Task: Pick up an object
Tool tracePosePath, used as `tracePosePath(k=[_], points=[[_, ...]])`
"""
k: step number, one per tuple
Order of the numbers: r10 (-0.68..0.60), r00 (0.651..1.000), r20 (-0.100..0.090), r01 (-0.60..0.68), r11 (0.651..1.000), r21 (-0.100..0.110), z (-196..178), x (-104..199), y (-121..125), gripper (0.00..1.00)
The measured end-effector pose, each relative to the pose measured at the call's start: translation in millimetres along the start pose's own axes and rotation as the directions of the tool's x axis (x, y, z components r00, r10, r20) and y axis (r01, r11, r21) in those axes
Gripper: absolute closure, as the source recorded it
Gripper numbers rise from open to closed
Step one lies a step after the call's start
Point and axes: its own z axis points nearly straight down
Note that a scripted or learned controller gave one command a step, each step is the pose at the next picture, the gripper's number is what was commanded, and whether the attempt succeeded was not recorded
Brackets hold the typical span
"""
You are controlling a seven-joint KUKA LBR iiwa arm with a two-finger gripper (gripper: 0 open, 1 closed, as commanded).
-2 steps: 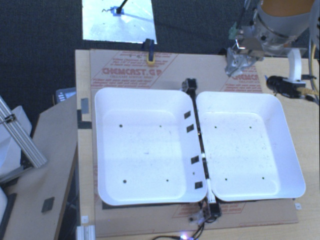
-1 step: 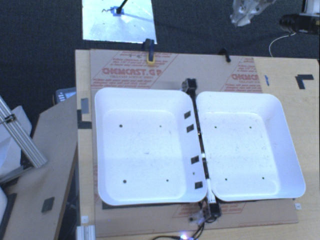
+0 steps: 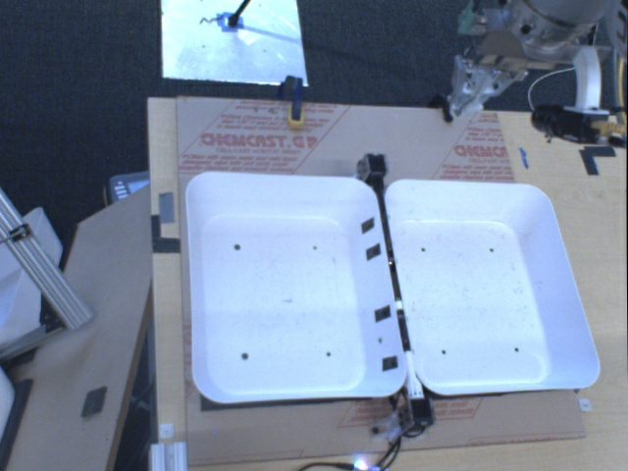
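Two white bins, the left bin [image 3: 285, 292] and the right bin [image 3: 486, 292], are seen side by side mid-frame, and no object to pick can be made out in either. The gripper [image 3: 469, 91] is held at upper right, above the cardboard sheet [image 3: 260, 135]; its jaw state cannot be told. The search step is judged to be in hand: a target must be found first.

red "CHEMCAST GP" on board [image 3: 257, 137]
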Motion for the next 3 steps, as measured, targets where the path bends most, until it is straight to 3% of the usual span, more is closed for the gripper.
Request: tracePosePath(k=[1,2,3], points=[[-0.008,1.0,0.0,0.008,1.0,-0.023,-131.1,11.8,-0.6,1.0],[0.001,1.0,0.0,-0.001,1.0,0.0,-24.1,-38.8,-0.1,1.0],[-0.008,1.0,-0.002,0.008,1.0,0.005,120.2,-1.9,-25.2,1.0]])
